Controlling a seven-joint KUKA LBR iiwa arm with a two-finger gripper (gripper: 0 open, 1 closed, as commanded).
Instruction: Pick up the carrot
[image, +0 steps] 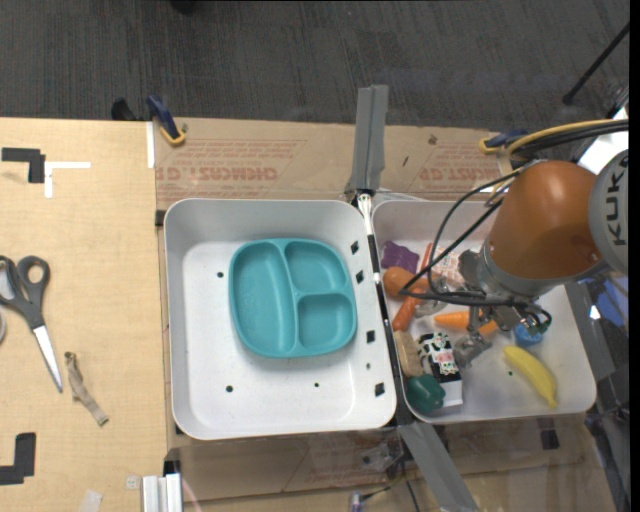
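Bottom of the frame first: a dark green thing (424, 393) is parked at the lower left corner of the right bin (570, 398), with a banana (531, 373) over toward the lower right. A small black-and-white item (438, 355) sits just above the green one.

Middle of that bin is where the action is. The gripper (478, 338) is lowered into the clutter, right beside a small orange piece that's taken to be the carrot (452, 320). It looks touching or nearly so, but nothing can be seen clamped, so the pick isn't counted as done. Whether the jaws are wide or narrow can't be told; they're buried under cables and the wrist. Getting a real grip and lifting is all left, judging by this.

More orange bits (401, 283) and something purple (400, 256) are piled along the bin's left wall, so mix-ups seem possible.

The arm (545, 222) comes in from the right, orange band bulging over the bin, wrist pointed down.

Left bin (195, 350): a teal tray (293, 297), untouched.
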